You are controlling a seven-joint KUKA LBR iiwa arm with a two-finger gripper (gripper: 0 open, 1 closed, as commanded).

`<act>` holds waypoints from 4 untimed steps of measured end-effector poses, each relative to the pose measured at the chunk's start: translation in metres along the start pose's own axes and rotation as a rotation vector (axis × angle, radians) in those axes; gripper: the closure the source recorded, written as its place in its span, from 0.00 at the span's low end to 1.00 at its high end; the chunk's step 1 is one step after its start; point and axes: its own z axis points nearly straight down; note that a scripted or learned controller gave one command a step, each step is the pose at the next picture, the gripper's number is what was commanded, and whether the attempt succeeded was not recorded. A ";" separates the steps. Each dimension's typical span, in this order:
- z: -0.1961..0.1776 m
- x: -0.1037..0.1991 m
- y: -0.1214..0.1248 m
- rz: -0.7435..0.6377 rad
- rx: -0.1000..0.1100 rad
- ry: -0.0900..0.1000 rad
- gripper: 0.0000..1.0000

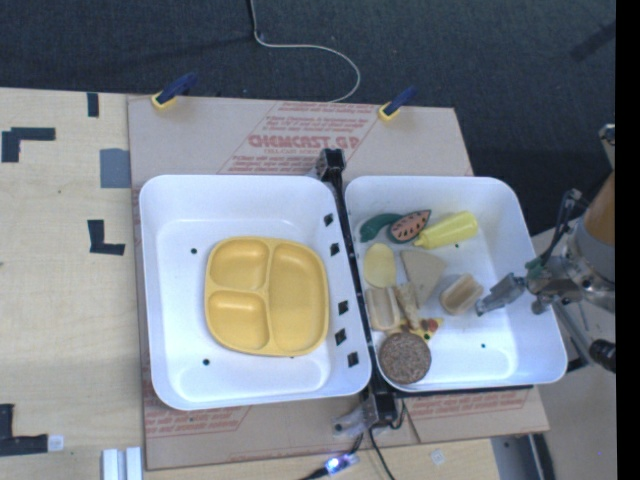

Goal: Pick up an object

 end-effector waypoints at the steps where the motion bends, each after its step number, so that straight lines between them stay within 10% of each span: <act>1: -0.007 0.001 0.003 -0.005 -0.013 -0.003 0.00; 4: 0.099 0.005 0.019 -0.004 -0.015 -0.004 0.00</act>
